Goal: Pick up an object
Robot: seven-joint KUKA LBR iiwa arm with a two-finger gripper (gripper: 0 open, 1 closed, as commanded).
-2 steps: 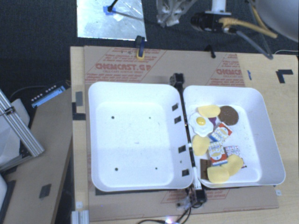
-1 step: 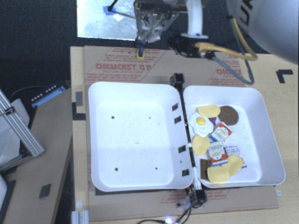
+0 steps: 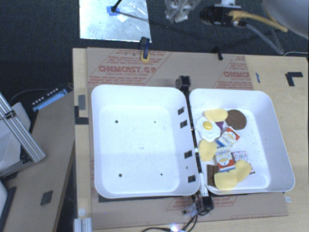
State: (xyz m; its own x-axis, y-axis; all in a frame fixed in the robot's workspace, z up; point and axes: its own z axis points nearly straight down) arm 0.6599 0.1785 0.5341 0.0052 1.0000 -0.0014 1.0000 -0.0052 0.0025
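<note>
Hand (image 3: 179, 6) is hanging at the frame's top, its grip too blurred to tell, well apart from the toy food pile (image 3: 223, 146) lying lower right in the right bin (image 3: 275, 129).

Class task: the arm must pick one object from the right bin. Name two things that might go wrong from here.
1. The toy foods lie crowded and overlapping: the fried egg touches yellow pieces, so the gripper may grab two or slip.
2. They sit near the right bin's left wall, risking a collision.
</note>
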